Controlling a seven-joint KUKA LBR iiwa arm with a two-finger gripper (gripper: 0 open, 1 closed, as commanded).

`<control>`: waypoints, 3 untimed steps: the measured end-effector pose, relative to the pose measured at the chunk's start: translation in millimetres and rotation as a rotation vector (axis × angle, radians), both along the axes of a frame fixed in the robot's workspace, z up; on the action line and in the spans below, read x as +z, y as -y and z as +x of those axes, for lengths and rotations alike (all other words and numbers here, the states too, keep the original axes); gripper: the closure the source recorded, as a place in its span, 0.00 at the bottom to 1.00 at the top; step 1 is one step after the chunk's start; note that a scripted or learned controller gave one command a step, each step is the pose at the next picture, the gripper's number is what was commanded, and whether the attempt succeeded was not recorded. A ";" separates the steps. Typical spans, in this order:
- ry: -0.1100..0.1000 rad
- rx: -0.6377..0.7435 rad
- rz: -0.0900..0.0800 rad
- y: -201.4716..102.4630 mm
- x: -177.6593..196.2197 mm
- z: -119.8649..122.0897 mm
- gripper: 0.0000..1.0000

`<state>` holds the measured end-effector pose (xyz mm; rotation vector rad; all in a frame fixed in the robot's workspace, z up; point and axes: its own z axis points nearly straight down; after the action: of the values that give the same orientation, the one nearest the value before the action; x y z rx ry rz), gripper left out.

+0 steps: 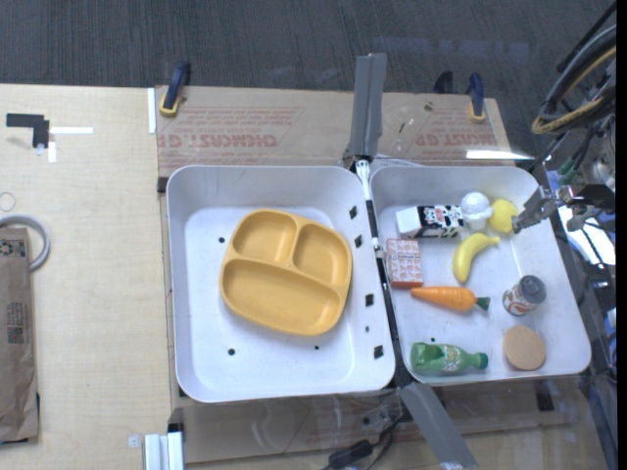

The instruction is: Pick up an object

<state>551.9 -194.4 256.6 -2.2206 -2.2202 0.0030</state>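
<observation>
Nearest the camera, along the front edge of the right bin, lie a green bottle on its side and a tan round disc — both flat and apart from their neighbours. Behind them sit a small can, a carrot lying crosswise, and a pink patterned block against the bin's left wall. Further back, a banana, a black-and-white carton, a white ball and a yellow lemon crowd together, touching or nearly so.

Left bin holds a single yellow divided plate, resting flat near the centre.

Gripper hangs at the right bin's rear right corner, just beside the lemon — whether the fingers are spread or closed cannot be told. Nothing is visibly held.

Assessment: no pick is made yet. Any item in the right bin qualifies as the object; the lemon is closest to the tool, but its tight neighbours leave little finger room. The can and disc stand freer.
</observation>
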 end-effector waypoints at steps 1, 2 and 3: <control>0.001 0.295 0.000 -9.2 -104.9 18.8 0.00; 0.001 0.151 0.000 -53.4 -165.2 27.9 0.00; 0.004 0.443 -0.001 -62.1 -161.0 46.5 0.00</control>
<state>598.4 -132.3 95.6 -1.6810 -2.6573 0.0008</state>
